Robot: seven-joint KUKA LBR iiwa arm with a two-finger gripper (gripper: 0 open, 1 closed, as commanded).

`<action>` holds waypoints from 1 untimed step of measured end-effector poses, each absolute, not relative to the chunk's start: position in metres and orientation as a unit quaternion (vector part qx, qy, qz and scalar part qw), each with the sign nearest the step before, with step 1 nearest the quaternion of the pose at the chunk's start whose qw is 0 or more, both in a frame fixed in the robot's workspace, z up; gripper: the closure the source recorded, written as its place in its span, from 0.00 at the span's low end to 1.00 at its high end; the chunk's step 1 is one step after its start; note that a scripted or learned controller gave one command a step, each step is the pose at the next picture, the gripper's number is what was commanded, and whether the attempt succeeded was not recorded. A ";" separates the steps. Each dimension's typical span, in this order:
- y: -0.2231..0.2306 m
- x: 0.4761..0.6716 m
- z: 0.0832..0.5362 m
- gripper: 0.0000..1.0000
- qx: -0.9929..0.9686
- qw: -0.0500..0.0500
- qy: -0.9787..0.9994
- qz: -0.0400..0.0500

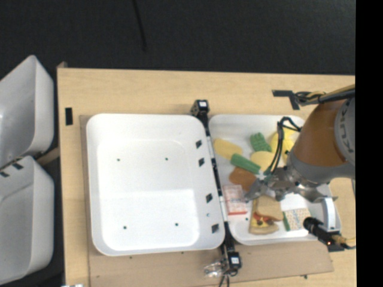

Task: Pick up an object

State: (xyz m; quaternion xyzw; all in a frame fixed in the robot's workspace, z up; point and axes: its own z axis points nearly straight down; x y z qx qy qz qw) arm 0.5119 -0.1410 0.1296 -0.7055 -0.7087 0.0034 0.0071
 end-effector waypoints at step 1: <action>-0.145 0.516 0.146 1.00 -0.708 0.001 -0.706 0.000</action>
